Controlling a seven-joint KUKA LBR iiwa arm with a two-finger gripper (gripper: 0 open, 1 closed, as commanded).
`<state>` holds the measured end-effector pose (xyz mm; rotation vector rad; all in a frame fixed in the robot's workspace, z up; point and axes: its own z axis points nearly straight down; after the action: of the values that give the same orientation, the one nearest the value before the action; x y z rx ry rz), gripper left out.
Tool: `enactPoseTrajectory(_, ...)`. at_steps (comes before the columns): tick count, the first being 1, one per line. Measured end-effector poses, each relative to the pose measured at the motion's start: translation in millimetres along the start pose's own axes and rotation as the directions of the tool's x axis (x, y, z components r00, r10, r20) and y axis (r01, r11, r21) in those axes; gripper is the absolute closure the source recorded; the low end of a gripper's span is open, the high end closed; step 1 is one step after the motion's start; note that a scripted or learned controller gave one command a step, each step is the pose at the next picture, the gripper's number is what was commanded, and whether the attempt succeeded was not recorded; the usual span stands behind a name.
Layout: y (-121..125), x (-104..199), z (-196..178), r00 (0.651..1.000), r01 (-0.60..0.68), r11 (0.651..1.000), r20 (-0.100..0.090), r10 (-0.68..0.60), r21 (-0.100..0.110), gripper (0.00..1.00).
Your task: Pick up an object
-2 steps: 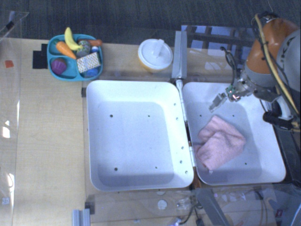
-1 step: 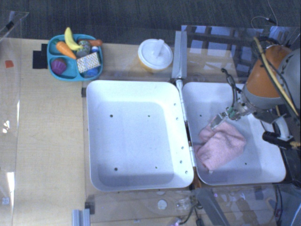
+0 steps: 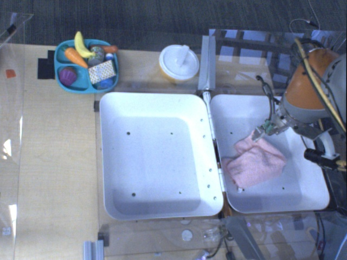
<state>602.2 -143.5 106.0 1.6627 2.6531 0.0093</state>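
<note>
From the camera view above the bench, two shallow white bins sit side by side, the left bin (image 3: pixel 154 156) showing a bare white floor and the right bin (image 3: pixel 303 194) holding a crumpled pink cloth (image 3: pixel 256 163). The cloth lies a little left of the middle of the right bin's floor, bunched into soft folds, its upper corner rising toward the arm. The grey arm with its orange band (image 3: pixel 309 88) reaches in from the right, and the gripper (image 3: pixel 267 129) hangs just at the cloth's upper edge, touching it or very nearly so. The gripper is small and partly blurred here, so how far its tips are parted cannot be told, nor whether any fold of cloth is caught between them. Beyond the bins, on the wooden bench top, a blue divided tray (image 3: pixel 85 65) carries toy food, among it a yellow banana (image 3: pixel 82 46) and an orange carrot (image 3: pixel 75 57). A white lidded bowl with a yellow rim (image 3: pixel 179 63) stands near the top corner of the left bin.
</note>
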Motion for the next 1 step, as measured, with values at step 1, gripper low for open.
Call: enactPoseTrajectory(1,0.0,0.0,0.0,1.0,0.0,1.0,0.0,0.0,0.0,0.0)
